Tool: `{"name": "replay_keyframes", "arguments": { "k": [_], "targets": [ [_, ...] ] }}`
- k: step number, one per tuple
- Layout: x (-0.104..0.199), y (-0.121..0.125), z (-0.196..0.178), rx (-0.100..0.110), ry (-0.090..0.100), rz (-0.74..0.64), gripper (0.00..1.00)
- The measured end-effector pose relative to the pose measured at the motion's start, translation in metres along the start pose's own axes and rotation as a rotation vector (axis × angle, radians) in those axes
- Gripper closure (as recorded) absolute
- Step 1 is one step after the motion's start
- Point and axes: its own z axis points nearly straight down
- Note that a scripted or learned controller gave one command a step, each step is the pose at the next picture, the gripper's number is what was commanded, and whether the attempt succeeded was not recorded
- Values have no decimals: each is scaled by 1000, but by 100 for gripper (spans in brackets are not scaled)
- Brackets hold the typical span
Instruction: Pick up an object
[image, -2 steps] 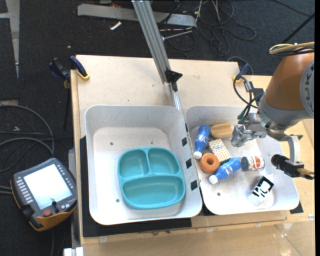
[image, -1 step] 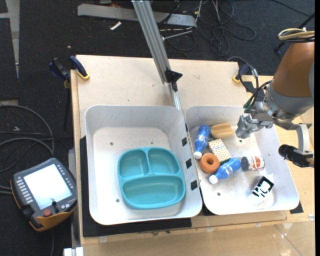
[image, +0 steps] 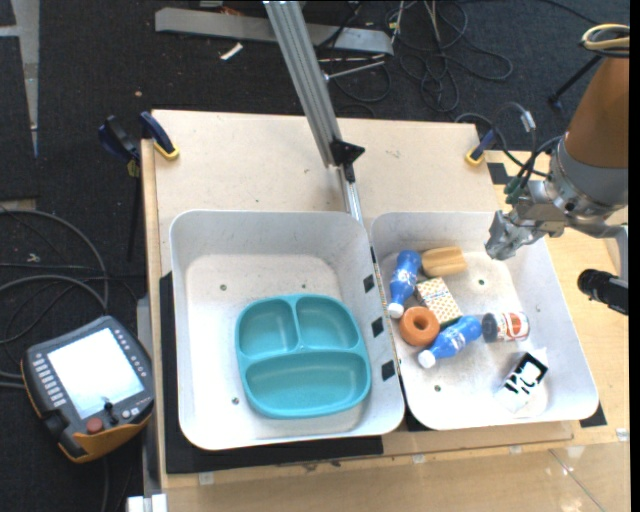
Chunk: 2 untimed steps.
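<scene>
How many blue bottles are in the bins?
2. One blue bottle lies at the right bin's left side, near the divider. The other blue bottle lies lower, just right of the orange ring.

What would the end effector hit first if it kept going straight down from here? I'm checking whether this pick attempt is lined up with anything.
Probably bare floor of the right bin; the end effector looks right of the tan block, though depth is unclear.

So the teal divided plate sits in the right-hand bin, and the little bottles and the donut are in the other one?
Not quite. The camera view shows the teal divided plate in the left bin; the bottles and donut lie in the right bin.
</scene>
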Motion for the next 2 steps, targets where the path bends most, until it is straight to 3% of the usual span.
{"name": "replay_keyframes", "arguments": {
  "k": [2],
  "targets": [
    [108,-15,11,7,4,-6,100]
  ]
}}
